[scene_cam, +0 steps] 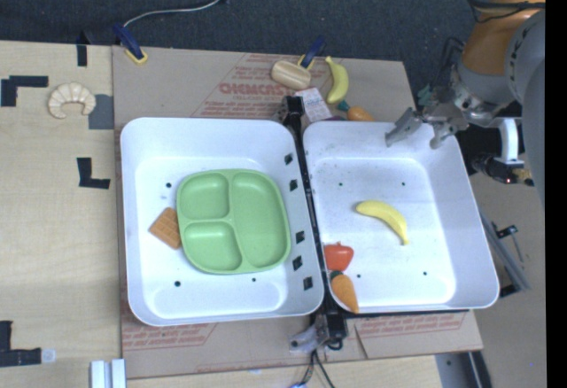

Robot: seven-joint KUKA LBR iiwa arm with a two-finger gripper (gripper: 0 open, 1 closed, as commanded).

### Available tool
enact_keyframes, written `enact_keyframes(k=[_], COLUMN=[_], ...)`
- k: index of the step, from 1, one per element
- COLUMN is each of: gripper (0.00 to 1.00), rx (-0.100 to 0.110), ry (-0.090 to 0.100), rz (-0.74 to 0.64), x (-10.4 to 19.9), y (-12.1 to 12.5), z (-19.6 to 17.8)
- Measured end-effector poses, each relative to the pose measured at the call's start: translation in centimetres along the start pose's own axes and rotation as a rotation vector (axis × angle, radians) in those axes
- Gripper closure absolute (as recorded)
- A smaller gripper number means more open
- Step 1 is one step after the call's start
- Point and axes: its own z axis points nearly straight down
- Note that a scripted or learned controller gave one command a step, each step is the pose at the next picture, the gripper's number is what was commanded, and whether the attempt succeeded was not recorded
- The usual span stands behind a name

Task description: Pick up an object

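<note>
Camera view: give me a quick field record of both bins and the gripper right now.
gripper: above right bin's far edge, fingers spread, holding nothing
right bin: banana mid-floor; red and orange items at near-left corner
left bin: green divided plate, tan piece at its left edge
beyond bins: second banana, bread roll, croissant

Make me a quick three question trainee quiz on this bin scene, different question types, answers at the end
1. True or false: the green divided plate lies in the left bin.
2. Which object lies alone in the middle of the right bin? A) croissant B) banana C) bread roll
3. Fill in: the gripper hovers over the right bin's ____ rim.

Key: 1 true. 2 B, the banana. 3 far; its open fingers hold nothing.
</note>
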Motion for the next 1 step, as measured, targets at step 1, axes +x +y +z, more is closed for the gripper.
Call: enact_keyframes(k=[1], gripper=[0.00], rx=[0.000], ry=[0.000], rz=[0.001], x=[1.22], y=[-6.40], z=[2.08])
